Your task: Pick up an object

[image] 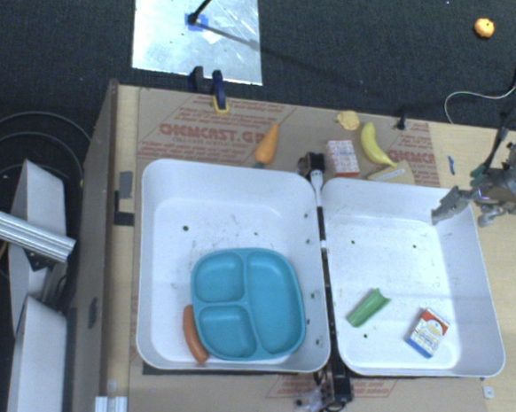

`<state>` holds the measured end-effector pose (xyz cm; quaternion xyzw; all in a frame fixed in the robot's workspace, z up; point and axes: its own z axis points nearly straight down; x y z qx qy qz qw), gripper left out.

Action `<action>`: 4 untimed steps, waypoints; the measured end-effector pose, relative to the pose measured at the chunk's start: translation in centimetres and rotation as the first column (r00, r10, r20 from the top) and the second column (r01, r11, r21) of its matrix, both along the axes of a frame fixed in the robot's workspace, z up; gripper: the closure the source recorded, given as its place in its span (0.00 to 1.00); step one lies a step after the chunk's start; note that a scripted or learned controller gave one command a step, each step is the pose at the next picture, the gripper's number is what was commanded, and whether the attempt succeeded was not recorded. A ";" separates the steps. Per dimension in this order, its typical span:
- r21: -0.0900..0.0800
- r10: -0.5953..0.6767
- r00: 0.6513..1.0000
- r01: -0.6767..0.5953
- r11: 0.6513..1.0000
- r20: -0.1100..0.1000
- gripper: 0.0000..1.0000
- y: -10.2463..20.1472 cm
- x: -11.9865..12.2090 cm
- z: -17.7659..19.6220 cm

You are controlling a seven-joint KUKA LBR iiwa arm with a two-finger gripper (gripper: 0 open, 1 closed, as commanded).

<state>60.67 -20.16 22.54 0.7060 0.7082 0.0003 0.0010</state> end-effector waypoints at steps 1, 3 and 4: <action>0.006 0.004 1.000 -0.004 1.000 -0.009 0.00 6.6 -7.3 -3.3; 0.002 -0.005 1.000 0.005 1.000 -0.003 0.00 11.4 -12.2 -14.2; -0.003 0.001 1.000 -0.001 1.000 0.009 0.00 7.7 -3.1 -13.9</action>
